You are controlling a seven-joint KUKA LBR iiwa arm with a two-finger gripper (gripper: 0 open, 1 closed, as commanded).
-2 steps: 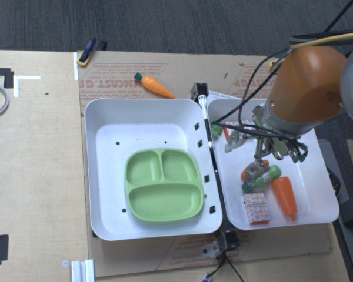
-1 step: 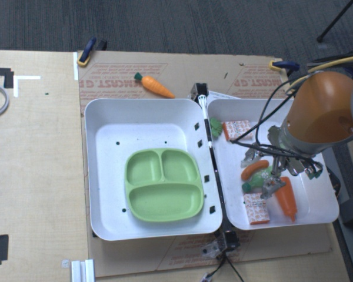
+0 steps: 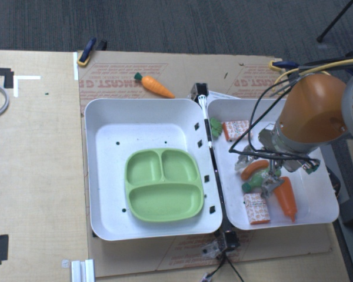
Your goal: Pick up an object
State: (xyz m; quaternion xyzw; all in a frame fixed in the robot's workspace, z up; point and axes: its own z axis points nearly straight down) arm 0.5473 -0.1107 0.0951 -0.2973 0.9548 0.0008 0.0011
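- My arm (image 3: 315,110) reaches in from the right, its orange band bulging over the right bin (image 3: 317,213), with dark cables looping off the wrist.
- My gripper (image 3: 273,178) hangs low inside that right bin, down among the toys lying near its middle.
- Whether I am open, closed or clamped on anything I cannot tell; the wrist and cables cover too much from this angle.
- An orange carrot (image 3: 286,197) lies just beside the gripper, toward the bin's front right, pointing at the front wall.
- Another orange piece (image 3: 254,168) sits just left of the gripper, with a green piece (image 3: 251,185) right below it; I cannot tell what either one is.
- A small red-and-white carton (image 3: 257,209) lies at the front of the right bin, near the carrot's tip.
- A second red-and-white carton (image 3: 235,128) rests toward the back of the same bin, close to the dividing wall, with a bit of green (image 3: 216,126) beside it.
- The left bin (image 3: 100,157) holds a green divided plate (image 3: 163,184) with three compartments, lying flat.
- A second carrot (image 3: 155,86), with a green top, lies outside the bins on the cardboard behind the left bin.
- A blue-and-yellow clamp (image 3: 86,51) sits at the cardboard's back left corner.
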